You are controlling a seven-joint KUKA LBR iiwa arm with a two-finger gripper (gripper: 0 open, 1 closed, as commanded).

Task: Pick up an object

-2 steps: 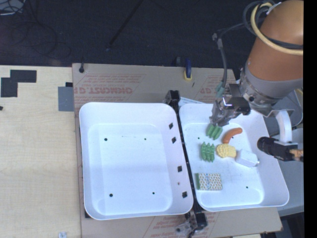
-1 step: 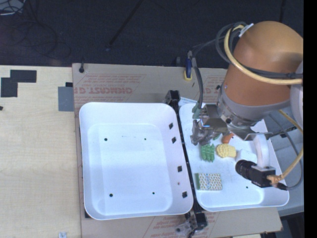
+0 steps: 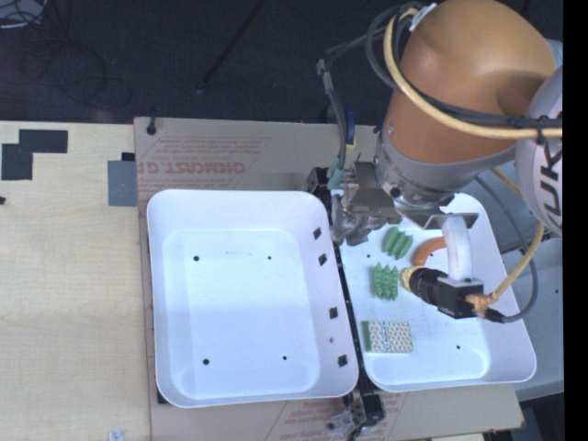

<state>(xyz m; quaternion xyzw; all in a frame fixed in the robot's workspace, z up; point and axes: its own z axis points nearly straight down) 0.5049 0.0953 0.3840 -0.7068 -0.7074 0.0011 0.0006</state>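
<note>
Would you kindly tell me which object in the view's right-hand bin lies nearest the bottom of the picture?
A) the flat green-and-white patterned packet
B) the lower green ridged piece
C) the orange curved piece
A: the flat green-and-white patterned packet sits lower in the right-hand bin than the lower green ridged piece and the orange curved piece.
</note>
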